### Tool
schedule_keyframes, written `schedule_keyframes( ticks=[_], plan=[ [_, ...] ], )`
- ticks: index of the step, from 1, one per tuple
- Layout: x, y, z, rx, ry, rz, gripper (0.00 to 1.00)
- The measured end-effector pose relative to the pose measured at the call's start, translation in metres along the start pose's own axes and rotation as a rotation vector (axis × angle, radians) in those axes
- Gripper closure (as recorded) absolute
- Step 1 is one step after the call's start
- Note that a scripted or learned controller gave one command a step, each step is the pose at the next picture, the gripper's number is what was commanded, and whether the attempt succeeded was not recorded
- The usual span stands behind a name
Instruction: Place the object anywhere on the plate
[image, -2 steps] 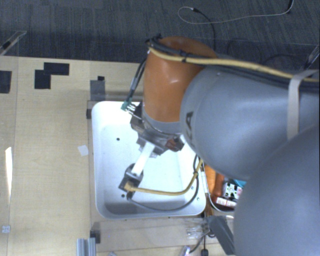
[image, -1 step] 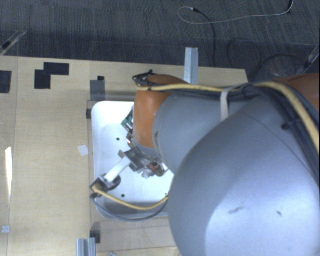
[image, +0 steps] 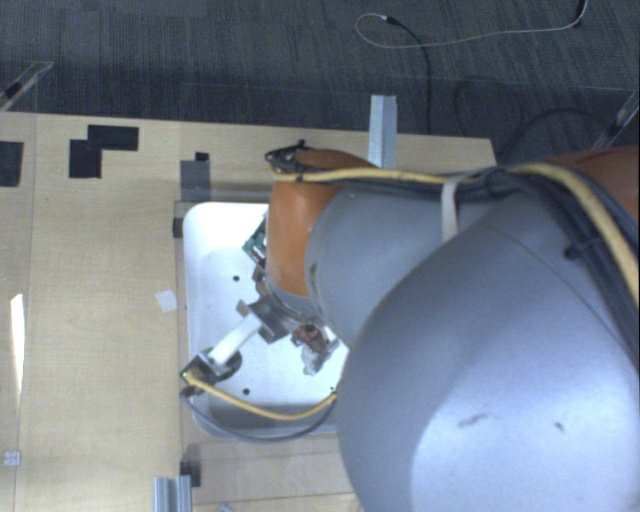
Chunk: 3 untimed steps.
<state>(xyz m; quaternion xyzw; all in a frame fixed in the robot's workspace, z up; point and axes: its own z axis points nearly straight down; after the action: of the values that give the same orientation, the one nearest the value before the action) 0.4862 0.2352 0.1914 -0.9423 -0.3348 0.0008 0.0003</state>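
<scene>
One white bin (image: 215, 250) at centre left lies under my gripper (image: 300, 335), open or closed I cannot tell; my arm (image: 480, 330) hides the object, so its weight and grip point are guesswork.

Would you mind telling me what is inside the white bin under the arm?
In the white bin I see the claw and a yellow cable. The arm covers the rest, so any plate or object is hidden.
</scene>
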Motion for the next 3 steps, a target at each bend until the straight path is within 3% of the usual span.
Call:
schedule_keyframes(
  ticks=[1, 2, 3],
  plan=[
    [0.034, 0.029, 0.089, 0.001, -0.001, -0.224, 0.00],
    [-0.001, 0.065, 0.011, -0.001, 0.004, -0.258, 0.00],
    [0.025, 0.129, -0.039, -0.002, 0.003, 0.008, 0.00]
  ],
)
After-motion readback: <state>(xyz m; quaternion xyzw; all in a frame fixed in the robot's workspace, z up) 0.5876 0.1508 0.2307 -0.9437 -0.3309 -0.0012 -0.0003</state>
